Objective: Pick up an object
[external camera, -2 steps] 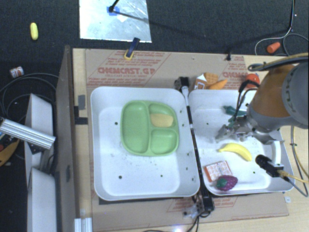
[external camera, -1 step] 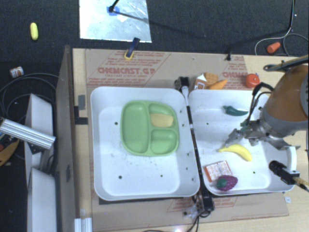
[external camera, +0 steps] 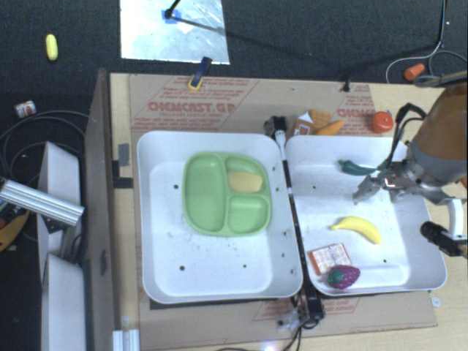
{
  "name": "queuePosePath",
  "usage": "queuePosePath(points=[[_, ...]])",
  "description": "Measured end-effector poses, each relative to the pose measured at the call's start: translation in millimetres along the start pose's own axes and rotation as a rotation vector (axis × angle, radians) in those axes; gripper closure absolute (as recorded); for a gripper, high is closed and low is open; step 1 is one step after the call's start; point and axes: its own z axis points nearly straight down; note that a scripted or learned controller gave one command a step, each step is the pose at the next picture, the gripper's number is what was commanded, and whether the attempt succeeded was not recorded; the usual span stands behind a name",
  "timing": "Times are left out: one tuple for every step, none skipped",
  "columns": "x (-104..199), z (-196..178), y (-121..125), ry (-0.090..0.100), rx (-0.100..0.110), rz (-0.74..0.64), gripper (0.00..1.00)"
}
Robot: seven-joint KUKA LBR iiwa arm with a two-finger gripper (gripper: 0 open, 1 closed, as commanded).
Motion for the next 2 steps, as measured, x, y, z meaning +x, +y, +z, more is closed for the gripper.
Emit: queuePosePath(points=[[11,76,-26,0.004,0.006,0.003,0.0],[10,63,-24,0.003,0.003,0.002,1.0]])
